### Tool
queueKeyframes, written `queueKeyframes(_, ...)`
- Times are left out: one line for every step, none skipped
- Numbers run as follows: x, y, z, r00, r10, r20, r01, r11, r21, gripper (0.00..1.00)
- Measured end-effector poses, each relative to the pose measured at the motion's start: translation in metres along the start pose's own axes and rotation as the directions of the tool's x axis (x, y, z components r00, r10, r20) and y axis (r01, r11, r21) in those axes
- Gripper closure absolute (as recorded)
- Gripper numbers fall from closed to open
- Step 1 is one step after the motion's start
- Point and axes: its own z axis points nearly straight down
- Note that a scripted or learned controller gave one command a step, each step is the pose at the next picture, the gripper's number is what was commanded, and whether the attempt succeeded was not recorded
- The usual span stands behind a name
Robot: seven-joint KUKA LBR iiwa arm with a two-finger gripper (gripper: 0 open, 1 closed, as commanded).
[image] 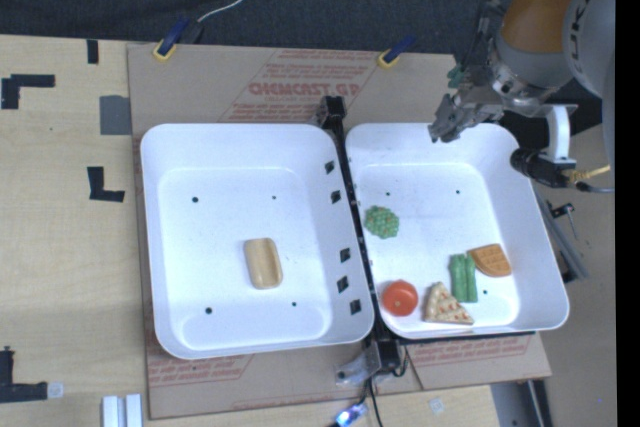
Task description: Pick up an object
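— End effector point(447, 127)?
— Above the far edge of the right bin point(520, 215), toward the worktop's far right corner. Finger spacing: cannot tell. Nothing seen held.
— Objects?
— Right bin, near edge: tomato point(400, 297), pizza slice point(446, 305), green piece point(462, 277), orange piece point(491, 260). Broccoli point(381, 221) by the divider. Left bin point(180, 215): bread roll point(263, 263), centre.

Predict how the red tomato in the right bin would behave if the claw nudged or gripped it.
The tomato looks round and glossy, so it would probably roll when nudged and might slip from a pinch. It lies close to the pizza slice, so a push could bump that too.
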Motion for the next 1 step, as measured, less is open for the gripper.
queueKeyframes(-0.0599, 0.0143, 0.0607, 1.000, 0.007, -0.003, -0.007, 1.000, 0.024, 1.00)
